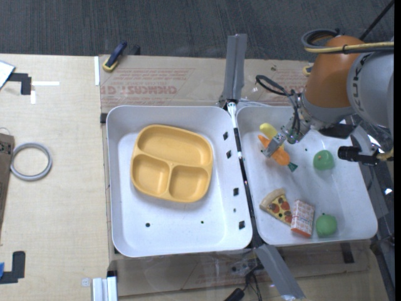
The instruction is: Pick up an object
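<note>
A tape roll (29, 161) lies left; a blue-yellow clamp (115, 56) sits behind the bins.

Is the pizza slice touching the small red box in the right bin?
Touching. The camera view shows the pizza slice lying edge to edge with the small red box, no gap.

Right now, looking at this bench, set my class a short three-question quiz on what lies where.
1. True or false: the yellow divided plate lies in the left bin.
2. How many green apples lie in the right bin?
3. Which item is the gripper nearest: A pizza slice, B carrot, C red carton?

Key: 1 true; 2 two; 3 B.
</note>
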Robot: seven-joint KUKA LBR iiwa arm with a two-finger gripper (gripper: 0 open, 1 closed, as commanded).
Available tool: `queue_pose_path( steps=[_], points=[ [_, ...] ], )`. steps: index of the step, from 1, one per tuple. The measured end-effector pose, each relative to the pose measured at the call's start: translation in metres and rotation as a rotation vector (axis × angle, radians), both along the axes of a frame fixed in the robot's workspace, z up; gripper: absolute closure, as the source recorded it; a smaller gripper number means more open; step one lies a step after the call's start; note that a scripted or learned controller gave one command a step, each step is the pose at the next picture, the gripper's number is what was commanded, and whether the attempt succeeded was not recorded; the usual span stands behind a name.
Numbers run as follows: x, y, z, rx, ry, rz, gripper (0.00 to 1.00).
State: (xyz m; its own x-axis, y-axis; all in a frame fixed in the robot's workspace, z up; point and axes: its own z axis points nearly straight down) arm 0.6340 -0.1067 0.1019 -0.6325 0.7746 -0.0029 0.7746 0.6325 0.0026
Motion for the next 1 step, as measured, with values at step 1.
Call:
queue_pose_path(
  steps=[1],
  points=[
    [-0.0215, 0.0753, 0.0901, 0.0, 0.002, -0.084, 1.0]
  ],
)
